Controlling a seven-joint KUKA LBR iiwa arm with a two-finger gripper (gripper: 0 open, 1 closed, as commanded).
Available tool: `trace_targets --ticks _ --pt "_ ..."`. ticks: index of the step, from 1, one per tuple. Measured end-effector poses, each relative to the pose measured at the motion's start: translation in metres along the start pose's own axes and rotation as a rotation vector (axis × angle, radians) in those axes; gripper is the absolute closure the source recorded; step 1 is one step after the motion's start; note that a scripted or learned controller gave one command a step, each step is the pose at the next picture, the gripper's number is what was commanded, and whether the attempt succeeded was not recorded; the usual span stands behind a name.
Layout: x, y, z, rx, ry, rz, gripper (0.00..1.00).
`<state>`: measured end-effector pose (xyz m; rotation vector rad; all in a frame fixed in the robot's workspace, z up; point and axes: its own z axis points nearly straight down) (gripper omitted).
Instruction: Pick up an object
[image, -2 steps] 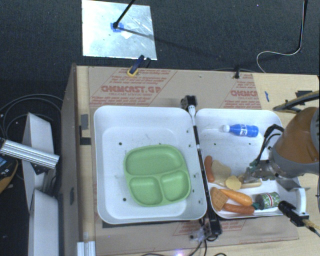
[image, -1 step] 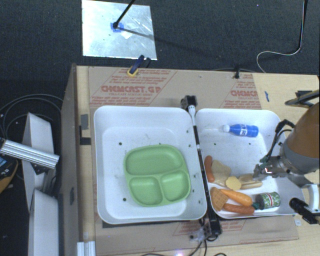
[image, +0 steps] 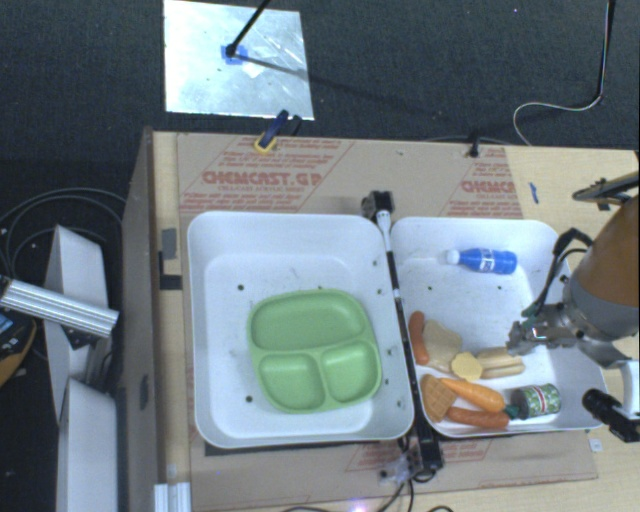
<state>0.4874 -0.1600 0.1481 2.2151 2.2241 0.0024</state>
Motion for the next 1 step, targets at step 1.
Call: trace_targets --ticks 1 --pt "0.0307 0.1138 -0.0244 -0.001 0.0 -0.002 1.0"
